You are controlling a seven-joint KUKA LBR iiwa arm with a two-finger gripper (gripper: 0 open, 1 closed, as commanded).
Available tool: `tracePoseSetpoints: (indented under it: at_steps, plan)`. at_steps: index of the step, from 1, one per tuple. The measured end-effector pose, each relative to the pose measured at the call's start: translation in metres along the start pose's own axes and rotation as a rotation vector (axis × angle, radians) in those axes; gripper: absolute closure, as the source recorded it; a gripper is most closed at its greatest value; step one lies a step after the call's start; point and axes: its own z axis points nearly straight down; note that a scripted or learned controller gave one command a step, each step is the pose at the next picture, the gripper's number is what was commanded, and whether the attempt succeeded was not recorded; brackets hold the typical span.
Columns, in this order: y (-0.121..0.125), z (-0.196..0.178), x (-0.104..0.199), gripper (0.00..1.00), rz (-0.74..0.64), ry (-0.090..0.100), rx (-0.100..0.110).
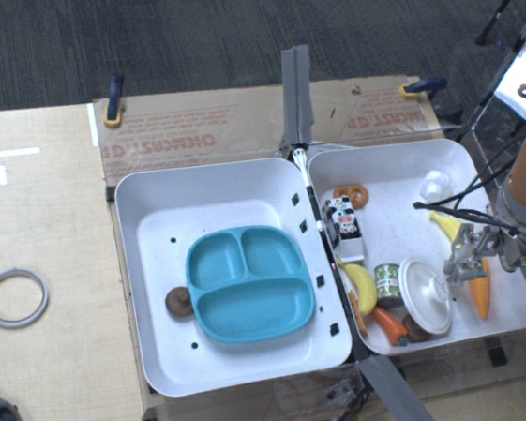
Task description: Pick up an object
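Note:
My gripper (462,265) hangs low over the right side of the right bin (386,170), reaching in from the right. Just beside it, to the lower right, lies an orange carrot (480,296). A yellow piece (445,226) lies just above it on the bin floor. To its left rests a clear wine glass (425,296) on its side, touching or nearly touching the gripper. Further left are a green-labelled can (387,282), a banana (360,284), a second carrot (387,325), a small printed box (342,218) and a pretzel (351,195).
The left bin (142,228) holds a teal divided plate (250,283) and a small brown round object (178,301). A clear cup (433,182) sits at the right bin's far right. A grey tape ring (12,298) lies on the bench at far left.

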Motion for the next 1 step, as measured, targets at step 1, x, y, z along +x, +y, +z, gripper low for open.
tracePoseSetpoints:
  at_steps: [1]
  plan:
    - [0.0002, 0.0001, 0.0000, 0.00, 0.000, 0.000, 0.000]
